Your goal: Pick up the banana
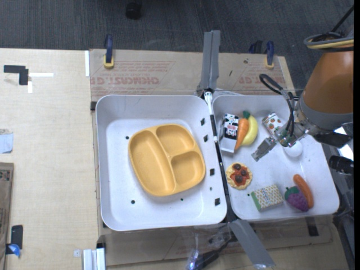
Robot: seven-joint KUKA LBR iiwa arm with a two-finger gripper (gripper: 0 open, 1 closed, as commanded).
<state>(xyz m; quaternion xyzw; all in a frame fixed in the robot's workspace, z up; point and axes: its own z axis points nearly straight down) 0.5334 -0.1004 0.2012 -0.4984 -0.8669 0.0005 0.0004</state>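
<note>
Yellow banana (252, 129) lies partly under the carrot (242, 131), so the pincer (263, 149), just beside it and seemingly released, should descend on its exposed right edge.

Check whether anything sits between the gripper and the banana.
Nothing lies in the gap: bare bin floor separates the gripper from the banana, which is up and to its left. The carrot leans against the banana's far side, so it may crowd a grasp rather than block the approach.
</note>
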